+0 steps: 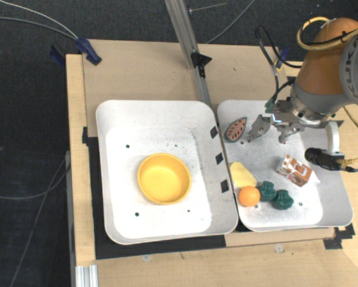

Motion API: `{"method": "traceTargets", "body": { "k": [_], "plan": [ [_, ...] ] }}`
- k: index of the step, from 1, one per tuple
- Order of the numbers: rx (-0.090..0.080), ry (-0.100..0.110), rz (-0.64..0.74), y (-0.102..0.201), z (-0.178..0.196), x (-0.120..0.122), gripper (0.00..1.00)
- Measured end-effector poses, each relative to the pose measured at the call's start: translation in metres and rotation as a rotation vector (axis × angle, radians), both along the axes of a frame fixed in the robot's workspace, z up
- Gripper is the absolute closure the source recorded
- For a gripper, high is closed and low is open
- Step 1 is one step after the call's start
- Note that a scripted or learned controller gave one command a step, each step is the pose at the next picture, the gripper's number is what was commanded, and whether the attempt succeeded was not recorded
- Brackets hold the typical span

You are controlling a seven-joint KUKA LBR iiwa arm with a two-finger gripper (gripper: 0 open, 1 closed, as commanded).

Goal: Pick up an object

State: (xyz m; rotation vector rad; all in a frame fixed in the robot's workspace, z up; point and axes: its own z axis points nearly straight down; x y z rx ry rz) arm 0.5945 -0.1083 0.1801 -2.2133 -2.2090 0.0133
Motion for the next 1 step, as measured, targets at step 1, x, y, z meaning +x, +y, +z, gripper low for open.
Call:
{"method": "traceTargets", "body": {
  "k": [1],
  "plan": [
    [0.001,0.0,0.001,0.0029,-0.0635,-0.0058,0.0]
  ]
}}
